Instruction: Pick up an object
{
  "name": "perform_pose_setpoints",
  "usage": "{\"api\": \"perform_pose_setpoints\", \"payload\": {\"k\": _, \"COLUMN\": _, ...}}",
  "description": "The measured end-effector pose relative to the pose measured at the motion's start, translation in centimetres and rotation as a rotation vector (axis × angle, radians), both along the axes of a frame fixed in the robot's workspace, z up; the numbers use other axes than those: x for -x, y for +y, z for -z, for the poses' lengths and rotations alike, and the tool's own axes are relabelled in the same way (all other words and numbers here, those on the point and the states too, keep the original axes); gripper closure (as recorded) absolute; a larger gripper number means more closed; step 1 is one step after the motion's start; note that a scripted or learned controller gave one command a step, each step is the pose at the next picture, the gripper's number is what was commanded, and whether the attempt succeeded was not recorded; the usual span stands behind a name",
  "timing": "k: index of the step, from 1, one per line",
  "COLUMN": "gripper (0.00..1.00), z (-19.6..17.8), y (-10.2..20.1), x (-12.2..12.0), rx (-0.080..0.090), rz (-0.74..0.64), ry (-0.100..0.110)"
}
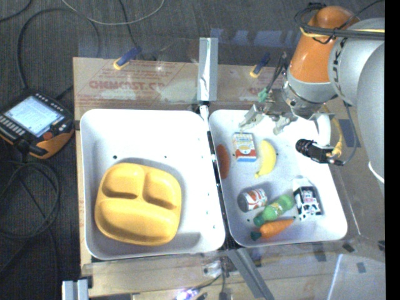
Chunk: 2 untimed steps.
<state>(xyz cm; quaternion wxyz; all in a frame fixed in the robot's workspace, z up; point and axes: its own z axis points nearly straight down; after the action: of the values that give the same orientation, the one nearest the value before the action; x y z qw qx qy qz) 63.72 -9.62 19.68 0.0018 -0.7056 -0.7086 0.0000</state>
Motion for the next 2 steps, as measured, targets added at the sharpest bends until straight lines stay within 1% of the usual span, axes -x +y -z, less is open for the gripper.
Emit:
{"api": "perform_pose_setpoints", "payload": {"k": 1, "gripper": 0.00, "z": 9.74, "y": -2.62, "x": -0.58, "rx": 0.009, "rz": 0.020, "ry": -0.003}}
{"api": "perform_pose_setpoints", "payload": {"k": 2, "gripper": 1.00, "z": 8.94, "y": -2.57, "x": -0.54, "rx": 0.006, "rz": 0.020, "ry": -0.001}}
